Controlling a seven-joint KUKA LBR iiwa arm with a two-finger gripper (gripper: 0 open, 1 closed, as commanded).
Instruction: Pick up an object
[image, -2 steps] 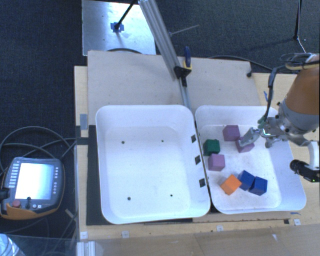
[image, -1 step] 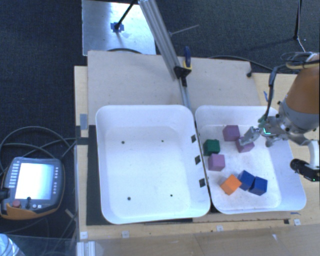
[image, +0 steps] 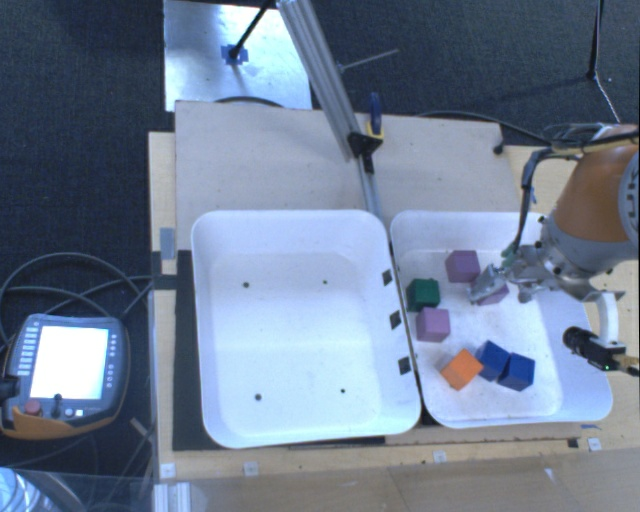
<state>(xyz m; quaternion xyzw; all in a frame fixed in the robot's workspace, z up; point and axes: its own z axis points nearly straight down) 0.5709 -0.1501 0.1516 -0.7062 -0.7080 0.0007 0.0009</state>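
The right bin (image: 575, 400) holds several small blocks. A purple block (image: 462, 265) lies at the back, with a green block (image: 424, 293) and a second purple block (image: 433, 324) to its left and front. Near the front sit an orange block (image: 461, 369) and two blue blocks (image: 492, 358) (image: 517, 371) side by side. My gripper (image: 490, 291) hangs low in this bin, just right of and in front of the back purple block. It looks close to that block, but whether it touches is unclear.
The left bin (image: 215, 300) stands beside the right one, parted by their shared rims. A slanted metal pole (image: 330, 85) crosses the bench at the back. A teach pendant (image: 65, 375) lies on the floor at far left.
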